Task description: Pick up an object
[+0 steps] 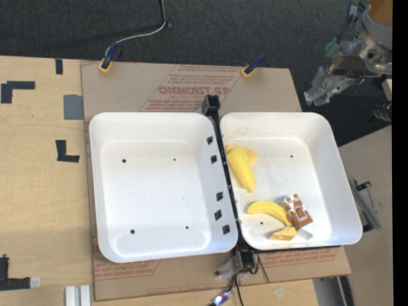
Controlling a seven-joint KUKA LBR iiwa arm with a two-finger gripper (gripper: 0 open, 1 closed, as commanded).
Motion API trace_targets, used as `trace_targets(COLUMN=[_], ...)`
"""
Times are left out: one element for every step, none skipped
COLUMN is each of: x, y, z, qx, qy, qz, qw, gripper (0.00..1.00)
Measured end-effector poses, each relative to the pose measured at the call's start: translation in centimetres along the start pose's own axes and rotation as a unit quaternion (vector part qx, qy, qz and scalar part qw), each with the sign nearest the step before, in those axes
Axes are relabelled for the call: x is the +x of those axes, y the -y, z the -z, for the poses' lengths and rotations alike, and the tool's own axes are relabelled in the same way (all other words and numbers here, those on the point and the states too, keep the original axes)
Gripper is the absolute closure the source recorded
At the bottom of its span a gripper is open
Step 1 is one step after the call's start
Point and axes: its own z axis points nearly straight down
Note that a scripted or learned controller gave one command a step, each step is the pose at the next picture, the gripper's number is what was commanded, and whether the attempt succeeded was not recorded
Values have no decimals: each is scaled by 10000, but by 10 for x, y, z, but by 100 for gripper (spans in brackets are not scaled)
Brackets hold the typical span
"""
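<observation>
The right bin (331,171) holds a plump yellow piece (242,166) near its left wall. A curved yellow banana (268,210) lies toward the front, with a brown and white block (298,212) touching its right end. A small pale yellow wedge (284,234) sits just in front of them. My gripper (317,94) hangs outside the bins, beyond the right bin's far right corner and over the dark floor. It is well away from all the objects, and nothing shows in it.
The left bin (102,171) stands beside the right one, joined by a black clip strip (220,183). Both rest on a cardboard sheet (185,85) clamped at the back. A cable (159,18) runs across the dark floor behind.
</observation>
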Motion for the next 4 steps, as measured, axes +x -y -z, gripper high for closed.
trace_targets(x=[71, 102, 118, 210], y=[-47, 19, 57, 30], z=[97, 146, -118, -23], qx=[-130, -106, 23, -122], qy=[6, -7, 1, -16], qz=[63, 52, 31, 85], qw=[9999, 9999, 10000, 9999], gripper=[100, 100, 100, 100])
